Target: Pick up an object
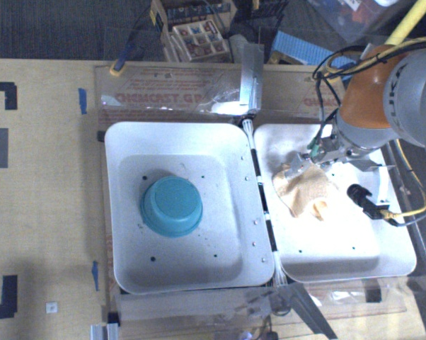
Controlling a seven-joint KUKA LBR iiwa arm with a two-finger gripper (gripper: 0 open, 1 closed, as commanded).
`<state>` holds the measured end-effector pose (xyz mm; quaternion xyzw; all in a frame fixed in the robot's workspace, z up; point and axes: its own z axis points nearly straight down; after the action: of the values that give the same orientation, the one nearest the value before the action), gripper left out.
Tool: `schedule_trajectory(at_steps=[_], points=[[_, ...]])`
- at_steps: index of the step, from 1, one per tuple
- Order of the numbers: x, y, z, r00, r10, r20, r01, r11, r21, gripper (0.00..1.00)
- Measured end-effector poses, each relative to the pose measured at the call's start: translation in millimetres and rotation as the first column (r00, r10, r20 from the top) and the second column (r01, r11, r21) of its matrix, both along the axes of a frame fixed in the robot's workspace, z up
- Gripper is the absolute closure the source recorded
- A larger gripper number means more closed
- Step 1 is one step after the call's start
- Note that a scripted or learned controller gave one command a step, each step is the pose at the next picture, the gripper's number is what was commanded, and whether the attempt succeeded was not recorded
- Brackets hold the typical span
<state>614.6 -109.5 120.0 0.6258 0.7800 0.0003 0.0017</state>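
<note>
The arm [404, 91] is built of rounded grey segments with a smooth, slightly glossy shell, and a broad orange band [365, 101] wraps it just above the wrist. Dark lettering runs down the grey casing near the band, too small to read. Thin cables, black and yellow among them, loop over the top of the orange band and trail along the arm. Below the band sits a paler metallic wrist section that narrows to the gripper [313, 154], a compact grey-and-silver assembly with a small green spot on it.
</note>
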Motion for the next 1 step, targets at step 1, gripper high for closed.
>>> schedule_trajectory(at_steps=[1], points=[[-7.5, 9.7, -31.4, 1.000, 0.018, 0.006, -0.018, 1.000, 0.000, 0.00]])
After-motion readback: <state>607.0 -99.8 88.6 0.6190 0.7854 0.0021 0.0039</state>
